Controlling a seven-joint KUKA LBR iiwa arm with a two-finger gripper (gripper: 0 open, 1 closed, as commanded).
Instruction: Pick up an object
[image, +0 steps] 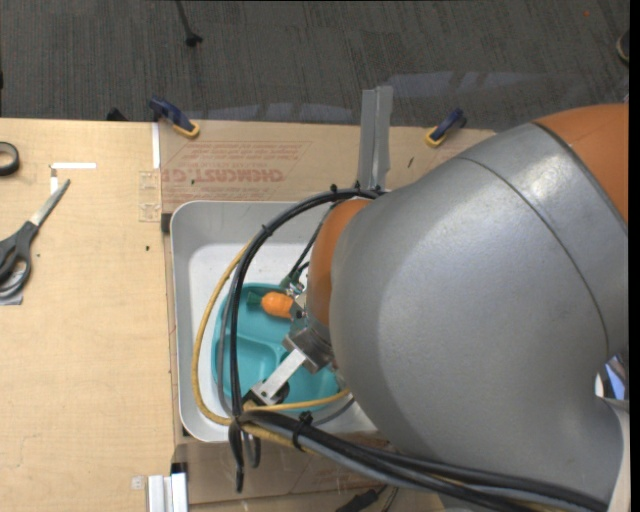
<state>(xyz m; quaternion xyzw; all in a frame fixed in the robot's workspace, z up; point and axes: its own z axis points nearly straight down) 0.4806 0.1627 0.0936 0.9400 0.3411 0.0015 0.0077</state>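
A teal tray (240, 345) and a small orange object (276, 302), lying in the white bin (185, 300) at centre frame, are judged light and rigid; the orange piece is best pinched across its middle. The claw's state cannot be told.

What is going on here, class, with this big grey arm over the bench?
The grey arm reaches in from the right and hangs low over a white bin. In the bin lie a teal tray-like object and a small orange item. The arm's bulk hides its gripper, so no grasp can be confirmed. Scissors lie on the bench outside.
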